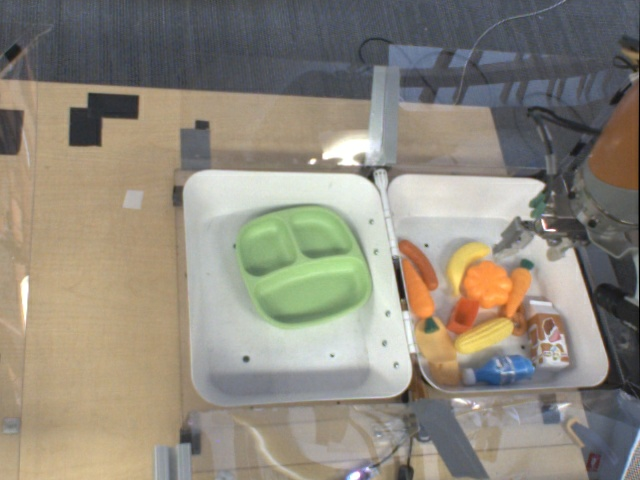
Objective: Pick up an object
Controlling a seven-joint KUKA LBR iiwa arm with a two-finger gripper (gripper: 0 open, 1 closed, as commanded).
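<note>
Right bin (565, 368): toy food (487, 308) heaped, overlapping; claw (527, 238) above, spread open, holding nothing, arm cropped.

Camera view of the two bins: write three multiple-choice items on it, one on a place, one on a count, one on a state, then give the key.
1. Where does the green divided plate lie?
A. in the left bin
B. in the right bin
C. on the bench outside both bins

2. How many compartments does the plate have?
A. two
B. three
C. five

3. Where is the end effector?
A. over the plate
B. over the right bin's upper right part, by the toy food
C. over the floor beyond the bench

Key:
1 A, the plate lies alone on the left bin's floor.
2 B, two small sections above one long one.
3 B, it hangs above the orange pumpkin and the yellow banana.
</note>
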